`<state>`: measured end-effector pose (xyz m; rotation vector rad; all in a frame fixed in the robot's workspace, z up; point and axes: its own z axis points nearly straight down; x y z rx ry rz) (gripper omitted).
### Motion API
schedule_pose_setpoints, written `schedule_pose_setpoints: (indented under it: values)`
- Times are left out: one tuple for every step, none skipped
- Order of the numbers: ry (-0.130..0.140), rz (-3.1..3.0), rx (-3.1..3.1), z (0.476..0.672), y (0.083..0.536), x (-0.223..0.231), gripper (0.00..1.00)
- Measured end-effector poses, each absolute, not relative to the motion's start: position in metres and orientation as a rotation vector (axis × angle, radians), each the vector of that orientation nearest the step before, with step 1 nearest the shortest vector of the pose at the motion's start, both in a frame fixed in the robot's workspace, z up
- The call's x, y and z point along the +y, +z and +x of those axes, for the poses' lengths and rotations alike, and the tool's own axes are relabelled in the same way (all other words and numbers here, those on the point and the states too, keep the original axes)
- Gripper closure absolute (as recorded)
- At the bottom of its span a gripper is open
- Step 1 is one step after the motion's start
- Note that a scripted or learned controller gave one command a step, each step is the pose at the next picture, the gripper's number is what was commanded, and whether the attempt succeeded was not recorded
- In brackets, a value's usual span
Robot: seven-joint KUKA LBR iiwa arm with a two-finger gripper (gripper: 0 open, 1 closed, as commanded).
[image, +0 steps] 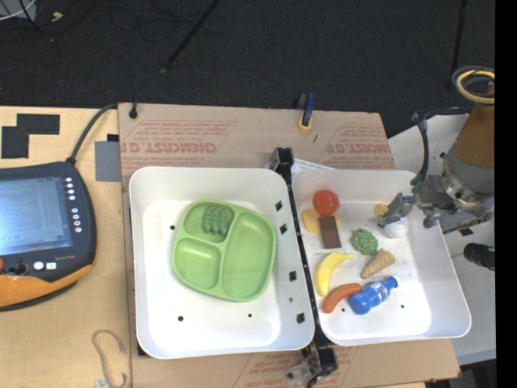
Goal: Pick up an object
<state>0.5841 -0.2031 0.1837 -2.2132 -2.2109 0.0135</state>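
Cardboard print mirrored, unreadable.

camera view | fixed overhead | slanted down | both bins

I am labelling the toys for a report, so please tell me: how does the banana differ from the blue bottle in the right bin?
The banana is yellow and curved; the blue bottle is blue with a white cap and straight. The banana stands nearly along the bin's depth, close to the divider; the bottle lies slanted, further right. The banana is slimmer, the bottle thicker. Both lie in the right bin, each touching the red sausage.
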Motion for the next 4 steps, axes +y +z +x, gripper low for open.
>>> schedule_pose_setpoints:
  values:
    - [0.001, -2.220, -2.222, 0.587, 0.192, -0.203, 0.00]
    - [0.004, -2.214, -2.221, 0.585, 0.149, -0.197, 0.00]
    - [0.004, -2.213, -2.221, 0.578, 0.102, -0.190, 0.00]
    - [0.002, -2.216, -2.222, 0.579, 0.087, -0.188, 0.00]
